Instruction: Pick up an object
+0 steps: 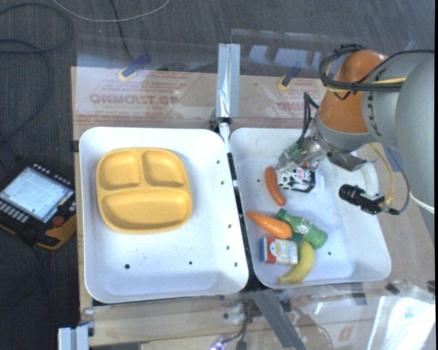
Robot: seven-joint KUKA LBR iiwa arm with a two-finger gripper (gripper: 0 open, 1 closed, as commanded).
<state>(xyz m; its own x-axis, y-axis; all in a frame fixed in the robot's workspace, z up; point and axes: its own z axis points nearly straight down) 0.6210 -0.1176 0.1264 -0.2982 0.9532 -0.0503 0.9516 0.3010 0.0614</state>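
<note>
I see the arm (394, 100) reaching in from the right, orange band above the wrist, bent downward. Gripper (298, 160) sits low, angled down-left. Can't resolve its state from this angle.

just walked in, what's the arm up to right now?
The gripper is down in the right bin, right at a small black-and-white carton; whether it has a hold is unclear. A hot dog, carrot, green bottle, juice box and banana lie nearby. The left bin holds a yellow divided plate.
</note>
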